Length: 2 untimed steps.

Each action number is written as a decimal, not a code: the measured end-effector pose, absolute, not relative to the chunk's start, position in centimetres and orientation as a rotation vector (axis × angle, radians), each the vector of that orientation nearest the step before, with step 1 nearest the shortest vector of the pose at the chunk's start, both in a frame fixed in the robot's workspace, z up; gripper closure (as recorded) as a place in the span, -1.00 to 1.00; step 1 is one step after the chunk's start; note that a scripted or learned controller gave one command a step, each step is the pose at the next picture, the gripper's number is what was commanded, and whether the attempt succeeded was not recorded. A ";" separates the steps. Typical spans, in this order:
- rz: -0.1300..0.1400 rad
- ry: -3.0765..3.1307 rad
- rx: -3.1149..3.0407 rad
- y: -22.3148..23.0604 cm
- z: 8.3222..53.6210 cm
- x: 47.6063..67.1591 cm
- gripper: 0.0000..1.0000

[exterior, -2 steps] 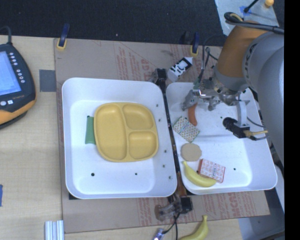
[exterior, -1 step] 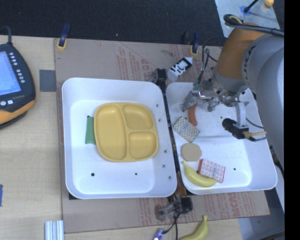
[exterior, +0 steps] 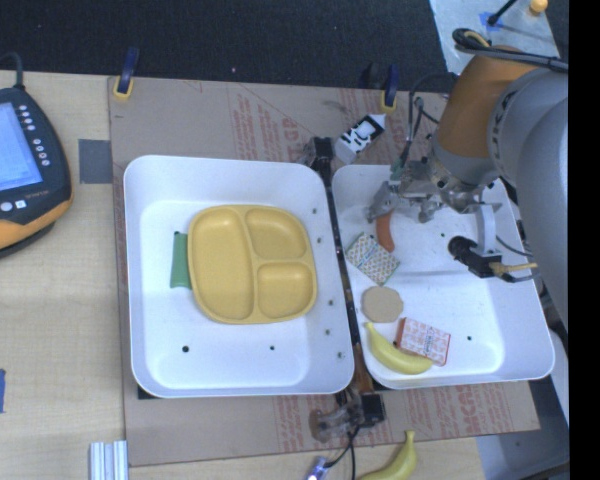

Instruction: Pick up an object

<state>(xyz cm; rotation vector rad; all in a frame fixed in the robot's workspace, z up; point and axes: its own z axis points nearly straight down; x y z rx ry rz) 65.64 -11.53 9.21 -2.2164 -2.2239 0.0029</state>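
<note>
Over right bin (exterior: 500, 353): hand (exterior: 405, 196), finger state untellable, just beside sausage (exterior: 384, 233). Risk: round sausage rolls away, grasp misses.

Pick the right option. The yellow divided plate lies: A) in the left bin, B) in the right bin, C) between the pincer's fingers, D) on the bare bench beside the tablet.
A: the yellow divided plate lies flat in the left bin, with a green object tucked under its left edge.

Grey arm (exterior: 525, 138) reaching from right, tool (exterior: 385, 211) pointed down
</note>
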 end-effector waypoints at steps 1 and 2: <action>0.001 -2.223 -2.219 -15.3 9.2 65.6 -1.00; 0.007 -2.225 -2.215 -10.6 9.2 58.4 -1.00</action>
